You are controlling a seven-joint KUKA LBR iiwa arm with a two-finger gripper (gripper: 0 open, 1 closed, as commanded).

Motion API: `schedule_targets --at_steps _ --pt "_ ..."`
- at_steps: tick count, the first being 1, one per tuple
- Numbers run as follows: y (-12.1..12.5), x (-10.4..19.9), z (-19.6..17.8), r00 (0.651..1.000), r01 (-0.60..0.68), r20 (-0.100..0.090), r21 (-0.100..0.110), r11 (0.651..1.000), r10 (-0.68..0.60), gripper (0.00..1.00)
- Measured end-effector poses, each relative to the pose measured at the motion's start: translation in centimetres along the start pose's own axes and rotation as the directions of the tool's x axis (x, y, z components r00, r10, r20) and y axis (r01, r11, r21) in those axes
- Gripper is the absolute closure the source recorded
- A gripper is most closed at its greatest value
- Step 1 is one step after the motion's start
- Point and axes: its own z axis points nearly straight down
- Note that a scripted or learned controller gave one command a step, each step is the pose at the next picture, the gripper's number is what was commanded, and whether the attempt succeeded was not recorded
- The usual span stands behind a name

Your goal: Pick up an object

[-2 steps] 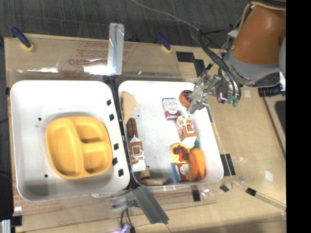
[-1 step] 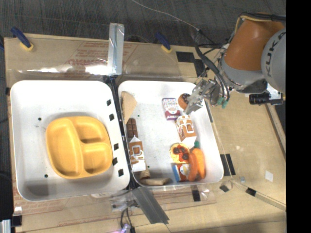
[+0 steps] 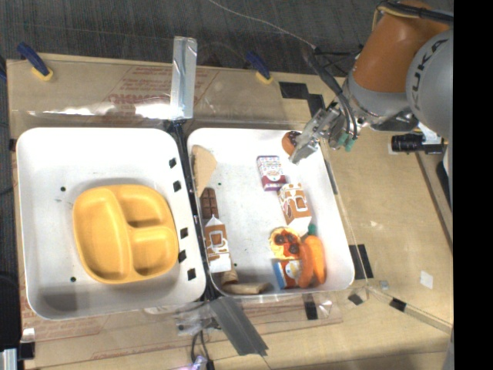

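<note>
Bins: two shallow white ones side by side on the table [image 3: 385,206]; left bin [image 3: 38,160], right bin [image 3: 239,145].
Left bin contents: one yellow divided tray [image 3: 123,231], lying flat at its centre.
Right bin contents: about eight small things. A purple carton [image 3: 269,172] in the upper middle, a small house-shaped box [image 3: 294,203] just below it, an orange toy [image 3: 312,259] and a colourful box [image 3: 286,272] at the lower right, a chocolate bar [image 3: 209,203] and a milk carton [image 3: 216,241] along the left wall.
Hand [image 3: 302,146]: at the right bin's upper right corner, tilted down-left.
Hand state: cannot tell.
Nearest thing: a small orange-brown ball [image 3: 290,141] at the corner rim, touching or just beside the hand's tip.
Around: blue clamps [image 3: 35,60] on the table's upper edge.
</note>
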Motion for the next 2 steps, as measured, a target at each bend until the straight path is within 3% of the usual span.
schedule_targets --at_steps 1,2 --pt "0.7 -1.1 4.6 0.962 -0.274 -0.006 0.003 0.962 0.274 1.0" --pt "2.1 3.5 -2.0 0.692 -0.722 -0.001 0.0 0.692 0.722 1.0"
